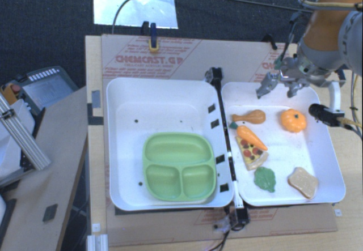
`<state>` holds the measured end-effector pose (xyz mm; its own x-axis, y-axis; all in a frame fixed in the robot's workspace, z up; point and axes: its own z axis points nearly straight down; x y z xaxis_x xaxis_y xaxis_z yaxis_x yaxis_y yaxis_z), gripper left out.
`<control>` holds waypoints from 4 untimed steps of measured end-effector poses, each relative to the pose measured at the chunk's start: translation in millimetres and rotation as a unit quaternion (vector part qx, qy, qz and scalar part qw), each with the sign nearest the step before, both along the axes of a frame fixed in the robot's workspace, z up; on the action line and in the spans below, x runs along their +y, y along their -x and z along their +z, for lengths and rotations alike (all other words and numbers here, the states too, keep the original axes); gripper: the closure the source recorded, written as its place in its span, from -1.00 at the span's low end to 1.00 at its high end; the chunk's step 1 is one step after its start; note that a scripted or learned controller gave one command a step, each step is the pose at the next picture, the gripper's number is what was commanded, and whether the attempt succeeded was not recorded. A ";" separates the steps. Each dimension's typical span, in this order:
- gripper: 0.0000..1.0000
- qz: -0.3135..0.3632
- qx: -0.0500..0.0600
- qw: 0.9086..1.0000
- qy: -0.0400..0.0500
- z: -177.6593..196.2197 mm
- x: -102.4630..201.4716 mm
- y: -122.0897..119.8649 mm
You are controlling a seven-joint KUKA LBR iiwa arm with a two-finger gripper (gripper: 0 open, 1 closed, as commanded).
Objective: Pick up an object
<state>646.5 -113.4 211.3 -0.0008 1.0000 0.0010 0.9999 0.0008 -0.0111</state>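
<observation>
The claw [279,89] hangs over the far edge of the right bin [326,156], its two grey fingers spread open with nothing between them. Nearest it, toward the camera, lies a tan chicken drumstick [251,117] on its side. Just right of that sits a round orange pumpkin [293,120], close under the arm's wrist. Below the drumstick lies an orange carrot [251,136], touching a pizza slice [253,153] dotted with red toppings. Nearer the front are a green broccoli floret [265,179] and a slice of bread [303,182], set apart. All the items lie uncovered on the white floor. The left bin [127,108] holds a pale green divided tray [178,165] with three compartments.
</observation>
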 end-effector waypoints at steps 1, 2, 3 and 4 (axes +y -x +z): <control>-1.00 0.001 -0.006 1.000 0.001 7.9 0.3 -2.6; -1.00 0.003 -0.005 1.000 0.001 -39.0 9.5 -1.7; -1.00 0.000 -0.004 1.000 0.001 -99.5 3.8 1.5; -1.00 0.000 -0.011 1.000 0.000 -122.2 4.3 -2.5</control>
<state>649.0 -109.0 89.2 -0.0005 1.0000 0.0008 0.9999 0.0004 0.0110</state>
